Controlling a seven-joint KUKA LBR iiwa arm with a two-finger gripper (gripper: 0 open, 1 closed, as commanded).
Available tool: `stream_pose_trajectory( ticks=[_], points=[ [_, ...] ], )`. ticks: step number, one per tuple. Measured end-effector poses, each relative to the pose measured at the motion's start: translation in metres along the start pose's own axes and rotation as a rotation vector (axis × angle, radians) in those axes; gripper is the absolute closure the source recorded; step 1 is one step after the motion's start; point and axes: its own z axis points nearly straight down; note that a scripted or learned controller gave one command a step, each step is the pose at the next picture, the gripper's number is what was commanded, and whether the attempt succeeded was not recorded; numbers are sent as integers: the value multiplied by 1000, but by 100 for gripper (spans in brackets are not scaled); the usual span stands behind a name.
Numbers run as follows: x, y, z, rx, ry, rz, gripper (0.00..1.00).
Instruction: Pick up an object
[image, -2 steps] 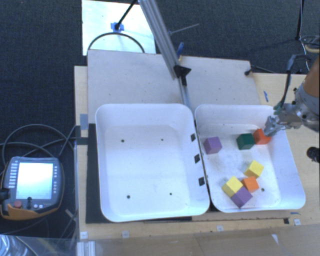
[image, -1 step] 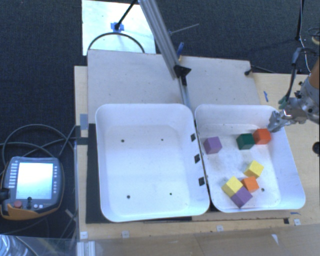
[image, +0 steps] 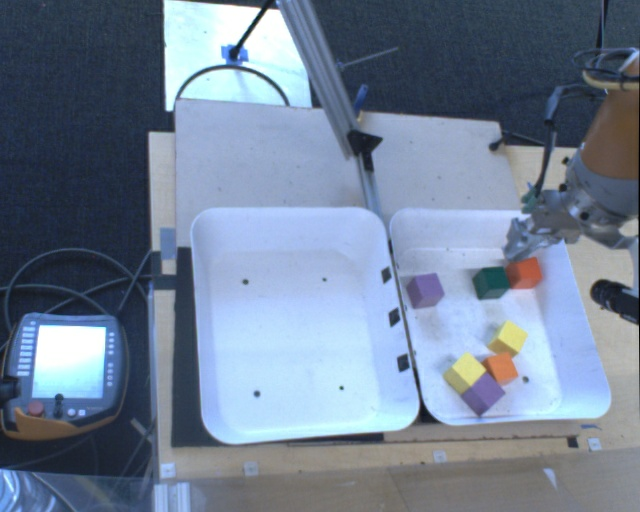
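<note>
The arm comes in from the right, its orange band (image: 612, 135) showing above the grey wrist. The gripper (image: 520, 243) hangs low over the far part of the right bin (image: 585, 340), just above and to the left of an orange block (image: 526, 272). Its metal tip points down toward that block and the green block (image: 490, 283) touching it on the left. Whether the claw is wide or narrow cannot be told from this angle, and nothing shows between its fingers.

All the blocks lie in the right bin. A purple block (image: 425, 290) sits alone near the bin's left wall, well apart from the green one. Nearer the front, four blocks crowd together: a yellow block (image: 508, 338) farthest back, a smaller orange block (image: 502, 369) just in front of it, another yellow block (image: 465, 373) to the left, and a second purple block (image: 483, 393) at the near end, touching its neighbours.

The left bin (image: 215, 300) stands beside the right one, the two walls meeting in the middle with small black clips along the join. Both rest on a pale board (image: 260, 150) on the bench. A slanted metal pole (image: 325, 75) rises from the far side between the bins. On the floor to the left lies a handheld control pad (image: 65, 375) with a lit screen and cables looping around it.
</note>
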Motion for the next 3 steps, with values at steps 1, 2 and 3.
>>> stream_pose_trajectory(
  ticks=[1, 2, 3],
  points=[
    [55, 1, -3, 1, 1, -1, 100],
    [106, 5, -4, 1, 1, -1, 100],
    [157, 8, 19, 3, 1, 0, 100]
  ],
)
